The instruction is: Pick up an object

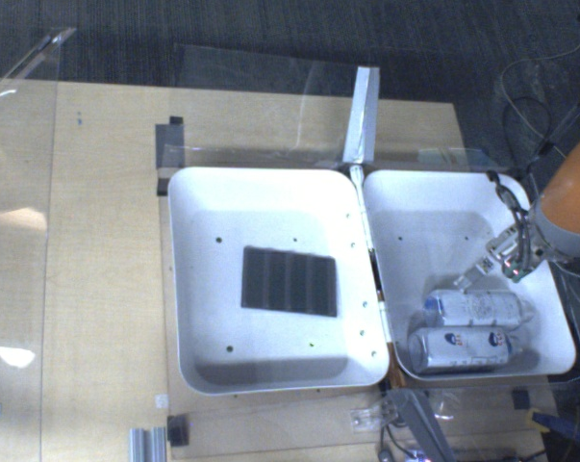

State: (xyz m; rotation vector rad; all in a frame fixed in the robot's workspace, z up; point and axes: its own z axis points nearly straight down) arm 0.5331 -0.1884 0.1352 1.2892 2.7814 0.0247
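- Silver can [460, 346] lies on its side at the right bin's [434, 200] front edge; clear bottle [479, 306] lies just behind it, apparently touching.
- Gripper [506, 258] is low over the right bin, just above-right of the bottle; can't tell its opening.
- Dark ribbed pad [290, 281] lies flat, mid left bin [261, 195].

The right bin [434, 205] is open across its far half; its near half is blocked by two cans lying side by side, the upper can [477, 307] and the lower can [460, 347], touching. The gripper [506, 258] occupies the right wall area. The left bin [203, 210] holds a flat dark ridged pad [290, 281]; surrounding floor is clear.
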